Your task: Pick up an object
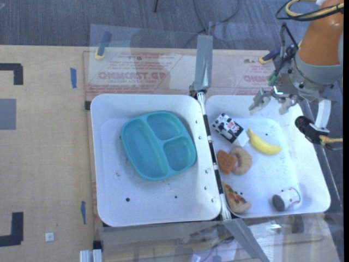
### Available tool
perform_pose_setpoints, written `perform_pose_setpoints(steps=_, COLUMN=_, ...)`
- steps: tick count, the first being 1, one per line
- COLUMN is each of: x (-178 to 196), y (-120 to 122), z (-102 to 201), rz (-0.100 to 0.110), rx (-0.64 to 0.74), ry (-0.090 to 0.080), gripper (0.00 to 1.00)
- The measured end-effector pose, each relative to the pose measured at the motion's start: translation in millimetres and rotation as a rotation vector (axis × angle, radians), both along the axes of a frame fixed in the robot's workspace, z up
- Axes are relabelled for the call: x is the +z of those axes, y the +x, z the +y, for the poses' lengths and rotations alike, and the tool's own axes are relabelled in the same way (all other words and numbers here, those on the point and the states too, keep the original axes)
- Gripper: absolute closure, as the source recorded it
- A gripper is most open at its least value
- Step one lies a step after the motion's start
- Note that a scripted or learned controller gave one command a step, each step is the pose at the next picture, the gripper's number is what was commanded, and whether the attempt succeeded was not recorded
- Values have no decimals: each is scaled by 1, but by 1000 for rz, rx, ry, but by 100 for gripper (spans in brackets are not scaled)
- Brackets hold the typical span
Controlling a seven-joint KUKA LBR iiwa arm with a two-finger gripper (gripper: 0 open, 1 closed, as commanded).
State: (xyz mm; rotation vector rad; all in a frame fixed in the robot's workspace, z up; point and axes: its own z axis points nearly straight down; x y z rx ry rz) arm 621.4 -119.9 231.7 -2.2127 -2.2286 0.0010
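Pincer (271, 101) seen spread open, nothing held, up-right of banana (264, 144). Black-white carton (228, 127) noted left of banana; doughnut (240, 161) below-left; mug (287, 199) well below.

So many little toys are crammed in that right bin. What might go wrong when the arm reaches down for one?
1. The banana lies close beside the black-and-white toy, so the end effector, hovering above the bin's far edge, may bump one while reaching for the other.
2. The donut touches the orange piece; both might lift or shift together.
3. The small cup lies on its side and could roll away.
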Motion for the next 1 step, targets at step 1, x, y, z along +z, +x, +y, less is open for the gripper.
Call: perform_pose_setpoints(steps=1, x=-122, y=-37, z=-40, rz=-2, rx=44, ry=0, gripper=0)
